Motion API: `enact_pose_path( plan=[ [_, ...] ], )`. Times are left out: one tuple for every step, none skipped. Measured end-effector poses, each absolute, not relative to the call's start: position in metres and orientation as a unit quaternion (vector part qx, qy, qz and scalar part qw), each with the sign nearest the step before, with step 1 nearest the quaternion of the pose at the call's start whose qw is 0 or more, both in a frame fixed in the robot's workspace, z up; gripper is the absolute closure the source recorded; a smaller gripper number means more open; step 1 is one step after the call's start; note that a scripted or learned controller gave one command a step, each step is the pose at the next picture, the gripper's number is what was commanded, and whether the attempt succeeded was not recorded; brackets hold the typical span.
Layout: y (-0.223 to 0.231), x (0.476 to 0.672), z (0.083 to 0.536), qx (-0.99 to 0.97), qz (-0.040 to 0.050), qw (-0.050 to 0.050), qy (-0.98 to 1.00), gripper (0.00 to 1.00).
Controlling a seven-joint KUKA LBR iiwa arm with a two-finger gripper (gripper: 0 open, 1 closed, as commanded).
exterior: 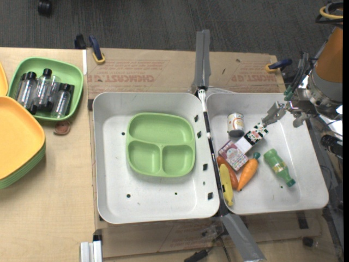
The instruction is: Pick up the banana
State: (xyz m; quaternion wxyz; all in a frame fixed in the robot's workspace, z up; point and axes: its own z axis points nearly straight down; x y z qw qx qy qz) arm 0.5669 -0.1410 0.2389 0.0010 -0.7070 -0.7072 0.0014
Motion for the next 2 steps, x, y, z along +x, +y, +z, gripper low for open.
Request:
enact_pose_path(
  plan=[
    [-0.156, 0.530, 0.275, -0.827, 0.0013, 0.000, -0.563, 0.00],
    [-0.176, 0.479, 0.325, -0.883, 0.0017, 0.000, -0.469, 0.00]
  ],
)
